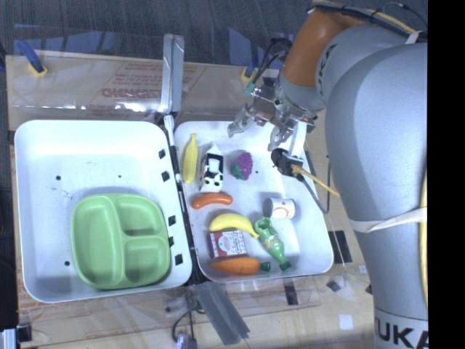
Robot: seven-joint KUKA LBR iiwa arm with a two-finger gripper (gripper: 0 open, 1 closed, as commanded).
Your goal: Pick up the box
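At the near edge of the right bin (320,257), at about 6 o'clock, an orange carrot (236,266) lies lengthwise. The box (227,243), red with a white label, sits just behind it, touching a yellow banana (232,223) at its 12 o'clock; a green bottle (271,243) lies at its 3 o'clock. Farther back stand a cow-patterned carton (212,169) and purple grapes (243,164). The left bin (43,158) holds a green divided plate (120,240). At the far rim, the gripper (260,131) hangs spread apart, grasping nothing, well apart from the box.
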